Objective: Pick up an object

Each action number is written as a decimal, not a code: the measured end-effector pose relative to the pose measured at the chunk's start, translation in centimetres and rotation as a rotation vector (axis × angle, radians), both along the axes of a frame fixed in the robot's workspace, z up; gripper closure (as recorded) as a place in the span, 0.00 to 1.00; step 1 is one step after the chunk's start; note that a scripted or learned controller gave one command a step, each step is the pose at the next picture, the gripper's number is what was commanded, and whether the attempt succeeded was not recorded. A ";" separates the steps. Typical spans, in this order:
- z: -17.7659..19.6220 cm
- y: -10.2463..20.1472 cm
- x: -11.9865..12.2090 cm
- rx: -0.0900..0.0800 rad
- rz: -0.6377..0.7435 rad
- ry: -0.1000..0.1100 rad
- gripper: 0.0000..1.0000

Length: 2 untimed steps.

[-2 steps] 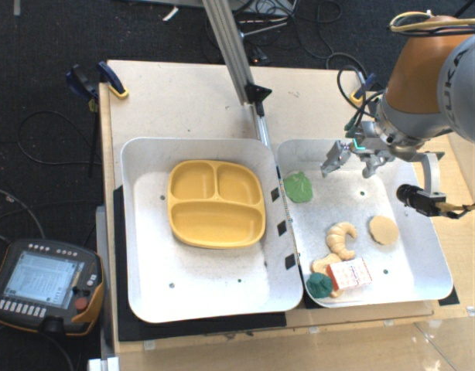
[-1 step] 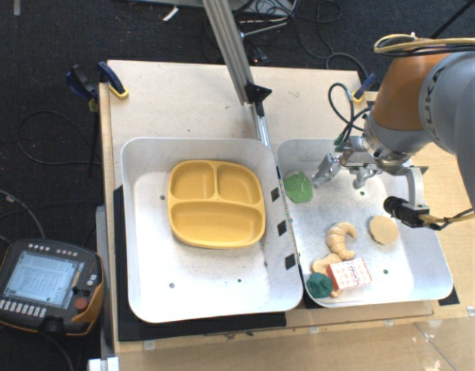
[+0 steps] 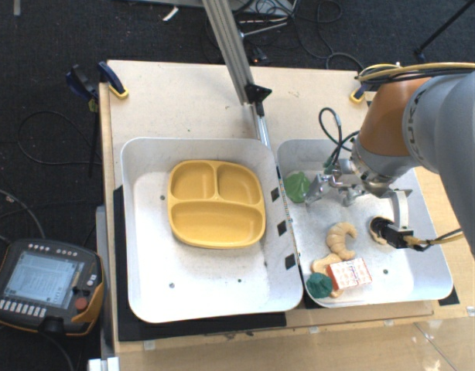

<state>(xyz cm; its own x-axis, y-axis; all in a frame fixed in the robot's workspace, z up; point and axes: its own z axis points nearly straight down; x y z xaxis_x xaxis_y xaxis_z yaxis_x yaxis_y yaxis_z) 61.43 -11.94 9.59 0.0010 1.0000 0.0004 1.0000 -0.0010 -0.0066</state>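
Hovering low in the right bin point(image 3: 423, 280), the gripper point(image 3: 330, 185) sits beside the green object point(image 3: 296, 185); whether it's clenched, I can't tell.

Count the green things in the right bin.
2. One green thing lies at the bin's left edge by the gripper; a darker green one sits at the near-left corner. The arm may hide more.
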 end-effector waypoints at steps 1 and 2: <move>-0.1 0.0 0.0 -0.001 0.000 -0.006 0.00; 1.0 0.0 0.1 -0.001 0.000 -0.008 1.00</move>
<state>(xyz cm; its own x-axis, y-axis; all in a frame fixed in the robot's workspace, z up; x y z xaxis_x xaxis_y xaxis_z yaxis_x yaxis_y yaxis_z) 61.50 -11.90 10.57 0.0007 1.0000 -0.0004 1.0000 -0.0007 0.0013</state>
